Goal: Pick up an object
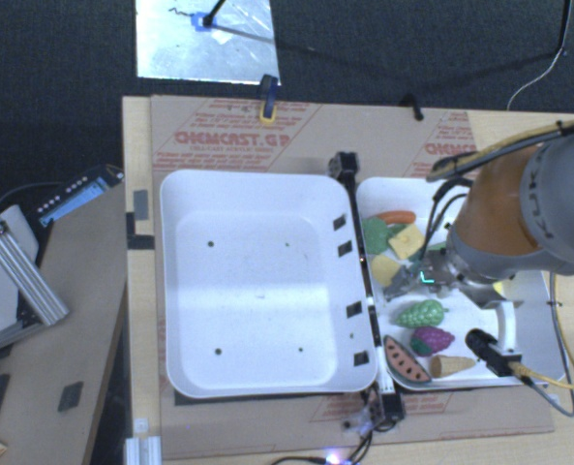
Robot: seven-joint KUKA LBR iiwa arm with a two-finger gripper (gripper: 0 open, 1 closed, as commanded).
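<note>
Camera view: the gripper (pixel 414 277) was seen low over the right bin (pixel 533 361) at centre right, among toy foods (pixel 420 313); whether it was parted or closed could not be told.

A yellow clamp (pixel 267 108) grips the bench's far edge beside a foil sheet (pixel 207 27).

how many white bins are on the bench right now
2. The left bin lies in the middle of the bench; the right bin sits beside it, holding toy food and partly covered by the arm.
</note>
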